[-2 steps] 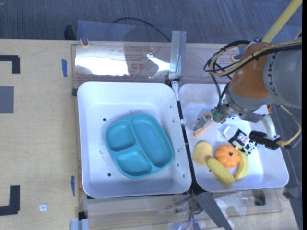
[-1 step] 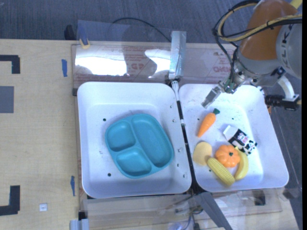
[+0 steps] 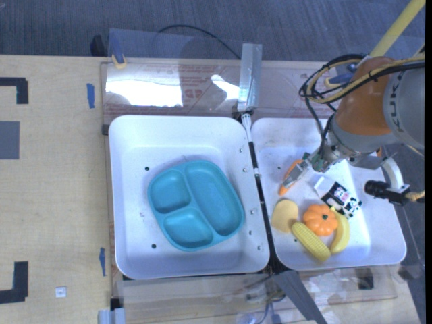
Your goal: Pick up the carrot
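The carrot [image 3: 293,175] lay in the right bin [image 3: 385,248], near its left wall, above a pale yellow fruit [image 3: 284,214]. The gripper [image 3: 312,163] hung just beside the carrot's upper end. Whether it was spread or pressed together could not be told.

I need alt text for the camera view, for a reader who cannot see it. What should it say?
A grey and orange robot arm reaches from the right into the right bin, its gripper at the carrot. Nearby lie a lemon, a small pumpkin, corn and a banana. The left bin holds a blue divided plate.
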